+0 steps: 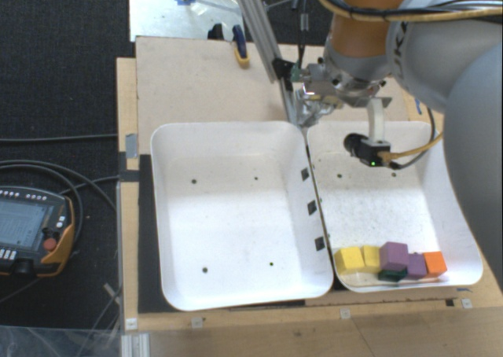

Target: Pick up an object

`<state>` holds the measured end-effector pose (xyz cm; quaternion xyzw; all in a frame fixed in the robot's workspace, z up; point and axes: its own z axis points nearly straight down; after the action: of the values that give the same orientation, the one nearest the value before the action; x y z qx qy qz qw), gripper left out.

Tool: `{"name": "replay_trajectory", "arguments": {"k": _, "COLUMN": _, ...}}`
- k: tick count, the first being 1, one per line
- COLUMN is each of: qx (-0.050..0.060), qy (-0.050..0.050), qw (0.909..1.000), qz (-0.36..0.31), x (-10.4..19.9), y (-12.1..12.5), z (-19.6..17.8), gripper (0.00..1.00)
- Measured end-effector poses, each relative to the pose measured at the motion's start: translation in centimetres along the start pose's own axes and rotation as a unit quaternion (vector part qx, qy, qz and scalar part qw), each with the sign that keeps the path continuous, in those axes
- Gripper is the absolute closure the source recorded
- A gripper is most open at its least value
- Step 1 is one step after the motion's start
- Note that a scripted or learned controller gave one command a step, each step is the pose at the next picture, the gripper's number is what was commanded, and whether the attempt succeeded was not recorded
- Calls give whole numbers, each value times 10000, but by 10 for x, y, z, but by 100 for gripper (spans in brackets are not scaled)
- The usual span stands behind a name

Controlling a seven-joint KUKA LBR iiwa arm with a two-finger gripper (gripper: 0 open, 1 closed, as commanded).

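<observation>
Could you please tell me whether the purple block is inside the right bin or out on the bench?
Inside: the purple block lies within the right bin, against its near wall.

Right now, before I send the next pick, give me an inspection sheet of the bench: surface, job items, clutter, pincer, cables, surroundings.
Surface: pale wooden bench bearing two shallow white plastic bins, left bin and right bin, side by side.
Job's things: two yellow blocks, two purple blocks, a dark green block and an orange block, bunched at the right bin's near edge.
Clutter: blue-and-yellow handled tool at the bench's far edge.
Pincer: pincer above the far end of the bins' divide; finger state unclear.
Cables: black cable on the floor at left; yellow cable by the wrist.
Surroundings: grey teach pendant on dark carpet.
</observation>
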<state>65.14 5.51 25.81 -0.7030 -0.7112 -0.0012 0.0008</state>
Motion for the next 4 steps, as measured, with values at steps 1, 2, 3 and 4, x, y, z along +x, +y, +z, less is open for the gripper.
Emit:
{"name": "replay_trajectory", "arguments": {"k": 1, "qx": 39, "qy": -27, "qw": 10000, "qz": 87, "x": -61, "y": -35, "z": 71, "gripper": 100}}
{"name": "replay_trajectory", "arguments": {"k": 2, "qx": -1, "qy": -13, "qw": 10000, "qz": 67, "x": -75, "y": -87, "z": 24, "gripper": 100}}
{"name": "replay_trajectory", "arguments": {"k": 3, "qx": 16, "qy": -22, "qw": 10000, "qz": 81, "x": -114, "y": -121, "z": 50, "gripper": 100}}
{"name": "replay_trajectory", "arguments": {"k": 4, "qx": -7, "qy": -14, "qw": 10000, "qz": 59, "x": -112, "y": -119, "z": 48, "gripper": 0}}
